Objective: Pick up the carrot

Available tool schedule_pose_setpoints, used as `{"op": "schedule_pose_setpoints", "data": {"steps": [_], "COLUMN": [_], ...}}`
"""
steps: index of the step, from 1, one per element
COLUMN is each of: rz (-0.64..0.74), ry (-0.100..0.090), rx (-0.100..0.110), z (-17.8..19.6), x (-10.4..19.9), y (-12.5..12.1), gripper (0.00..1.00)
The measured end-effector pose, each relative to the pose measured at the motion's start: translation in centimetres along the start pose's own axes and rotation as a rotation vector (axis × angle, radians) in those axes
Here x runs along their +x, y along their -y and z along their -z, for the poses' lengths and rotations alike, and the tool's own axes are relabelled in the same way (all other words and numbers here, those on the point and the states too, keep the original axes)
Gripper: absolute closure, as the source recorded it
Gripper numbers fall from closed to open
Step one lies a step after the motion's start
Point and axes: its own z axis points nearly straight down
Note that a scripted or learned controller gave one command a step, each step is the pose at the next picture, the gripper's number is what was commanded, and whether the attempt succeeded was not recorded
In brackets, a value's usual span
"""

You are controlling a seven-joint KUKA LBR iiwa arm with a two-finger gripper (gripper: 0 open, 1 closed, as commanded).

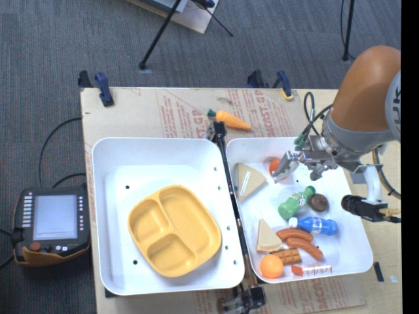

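Camera view: carrot (233,119) lies on bench beyond right bin (364,254), outside it, near back rim. Gripper (286,167) hangs over that bin w/ fingers spread, nothing between. Should clear rim, travel past it, align along carrot's length, then descend.

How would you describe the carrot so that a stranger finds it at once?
Look at the bench behind the two white bins. The carrot lies on the bare board there, just past where the bins meet. It is a small orange cone with a green top, outside both bins.
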Motion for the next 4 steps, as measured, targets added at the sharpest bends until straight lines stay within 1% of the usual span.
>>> {"op": "schedule_pose_setpoints", "data": {"steps": [1, 2, 3, 4], "rz": [0.270, 0.257, 0.022, 0.014], "ry": [-0.001, -0.002, 0.000, -0.002], "rx": [0.005, 0.006, 0.005, 0.010], "z": [-5.5, -4.6, -5.5, -4.6], "x": [5.9, 5.7, 11.2, 11.0], "y": [7.3, 7.2, 8.9, 8.9], "gripper": [0.00, 1.00, 1.00, 1.00]}}
